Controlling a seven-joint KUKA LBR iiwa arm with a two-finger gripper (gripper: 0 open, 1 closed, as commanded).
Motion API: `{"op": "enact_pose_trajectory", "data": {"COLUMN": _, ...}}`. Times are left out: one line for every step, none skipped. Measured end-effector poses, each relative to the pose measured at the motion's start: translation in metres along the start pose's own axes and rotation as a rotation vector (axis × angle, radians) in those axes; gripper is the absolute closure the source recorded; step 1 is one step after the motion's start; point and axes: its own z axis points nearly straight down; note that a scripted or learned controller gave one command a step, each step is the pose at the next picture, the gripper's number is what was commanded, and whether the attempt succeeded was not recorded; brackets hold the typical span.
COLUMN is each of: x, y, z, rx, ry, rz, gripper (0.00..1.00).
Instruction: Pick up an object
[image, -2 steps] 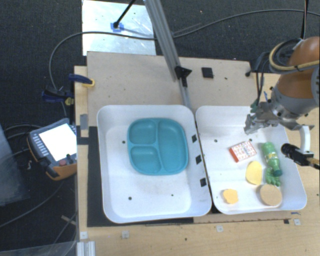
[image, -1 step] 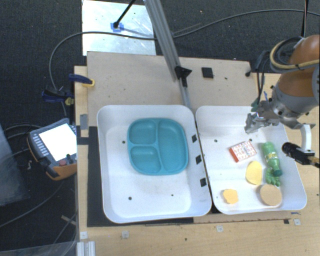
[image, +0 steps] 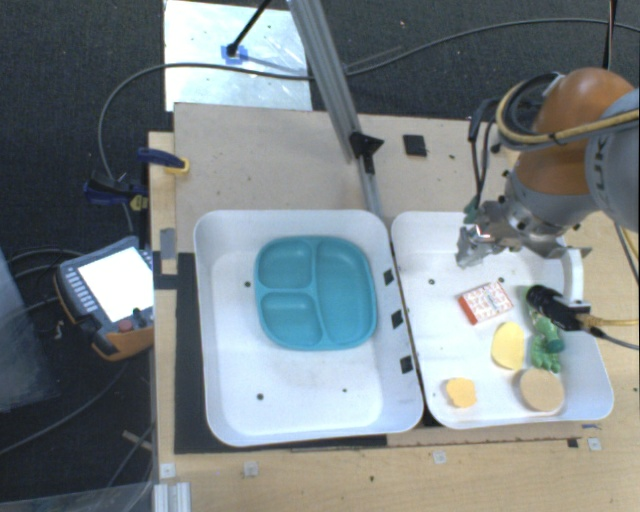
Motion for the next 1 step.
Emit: {"op": "enact_pose_trajectory", "data": {"x": 0.0511, "y": 0.0088, "z": -0.0138, "rx": -0.002, "ry": 0.000, "rz": -0.001, "gripper": 1.00}}
